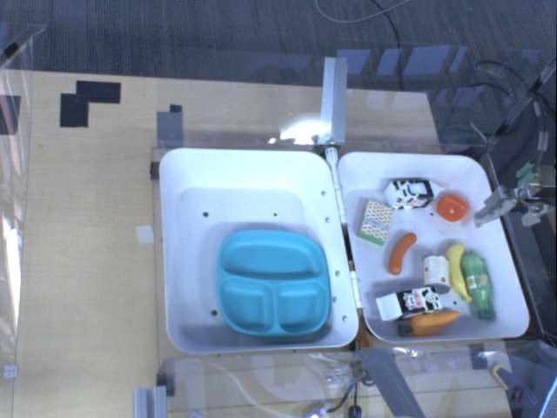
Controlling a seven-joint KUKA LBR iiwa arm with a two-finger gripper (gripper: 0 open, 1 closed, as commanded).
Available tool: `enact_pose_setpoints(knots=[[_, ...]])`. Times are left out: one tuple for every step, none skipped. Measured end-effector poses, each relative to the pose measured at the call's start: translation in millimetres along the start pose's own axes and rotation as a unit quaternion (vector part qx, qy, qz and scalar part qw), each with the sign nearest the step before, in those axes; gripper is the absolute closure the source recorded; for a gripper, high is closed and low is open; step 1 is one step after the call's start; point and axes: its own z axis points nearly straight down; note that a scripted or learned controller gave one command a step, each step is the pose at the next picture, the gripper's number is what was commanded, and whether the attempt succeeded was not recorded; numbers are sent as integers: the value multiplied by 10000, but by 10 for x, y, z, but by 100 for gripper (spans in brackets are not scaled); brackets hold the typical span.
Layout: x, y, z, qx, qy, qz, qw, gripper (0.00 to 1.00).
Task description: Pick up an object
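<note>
Bench [87, 233] w/ 2 white bins [252, 181] side-by-side.

Bench, two bins, divided tray.

Pale wooden bench [87, 233] with two shallow white bins touching along their inner edges. The left bin [174, 233] holds a blue tray [274, 281], lying flat toward its near right corner; the tray has one wide compartment on the far side and two smaller ones nearer. The right bin [487, 177] sits just beside it. An upright grey metal post [334, 98] stands behind the seam between the bins. Black stepped marks [87, 101] lie on the bench at far left, with a small pale square [144, 233], possibly tape, near the left bin. A thin black cable [374, 11] loops on dark carpet [174, 24] beyond the bench.
</note>
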Motion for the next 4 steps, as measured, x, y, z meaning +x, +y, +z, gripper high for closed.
enact_pose_setpoints(knots=[[6, 22, -119, -33, -10, -27, 10000, 100], [104, -109, -82, -7, -1, -494, 9988, 100], [360, 814, 504, 2, 4, 618, 9981, 100], [771, 1158, 154, -9, 5, 406, 9992, 100]])
